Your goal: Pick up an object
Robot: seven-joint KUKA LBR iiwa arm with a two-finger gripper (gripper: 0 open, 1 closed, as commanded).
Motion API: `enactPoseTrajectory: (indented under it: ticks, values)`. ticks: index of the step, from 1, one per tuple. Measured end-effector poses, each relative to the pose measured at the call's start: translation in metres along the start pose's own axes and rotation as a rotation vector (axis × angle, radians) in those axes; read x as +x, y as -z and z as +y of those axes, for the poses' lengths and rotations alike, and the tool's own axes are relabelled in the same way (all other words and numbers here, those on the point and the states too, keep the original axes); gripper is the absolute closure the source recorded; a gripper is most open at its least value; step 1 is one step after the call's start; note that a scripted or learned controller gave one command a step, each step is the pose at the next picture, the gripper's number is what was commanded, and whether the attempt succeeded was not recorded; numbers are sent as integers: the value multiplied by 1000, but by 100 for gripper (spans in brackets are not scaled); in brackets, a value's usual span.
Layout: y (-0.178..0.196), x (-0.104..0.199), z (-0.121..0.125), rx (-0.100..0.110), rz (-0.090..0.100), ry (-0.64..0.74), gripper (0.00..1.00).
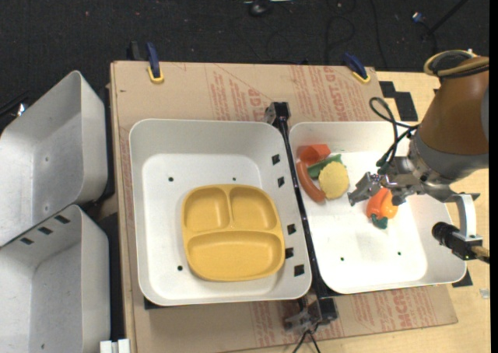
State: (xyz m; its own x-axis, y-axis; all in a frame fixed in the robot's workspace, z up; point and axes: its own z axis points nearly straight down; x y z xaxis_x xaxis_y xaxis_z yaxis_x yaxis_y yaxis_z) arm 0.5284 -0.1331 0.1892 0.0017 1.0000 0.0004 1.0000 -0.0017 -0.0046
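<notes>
Reaching in from the right, the arm hangs over the right bin with its gripper low near the bin's middle; grey fingers stick out leftward, an orange toy with a green end sits right at them, touching or just under; whether the fingers pinch it or stand apart cannot be told, the view is too small and cluttered there; cables loop above the gripper; left of it, apart from the fingers, a pile lies by the bin's left wall: yellow round toy, red-orange piece behind it, a green bit between, a reddish sausage shape along the wall; left bin carries a yellow divided plate with three compartments, lying flat near the middle; both bins rest on a cardboard sheet with red print; two blue-yellow clamps at its far edge; grey tubs at far left; dark floor beyond.
</notes>
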Motion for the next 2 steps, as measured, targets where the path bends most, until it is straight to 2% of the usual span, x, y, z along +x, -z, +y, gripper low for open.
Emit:
enactPoseTrajectory:
  ticks: [1,2]
  values:
    - [-47,-5,-7,1,0,0,0]
    - [-35,-5,-6,-5,-1,-1,100]
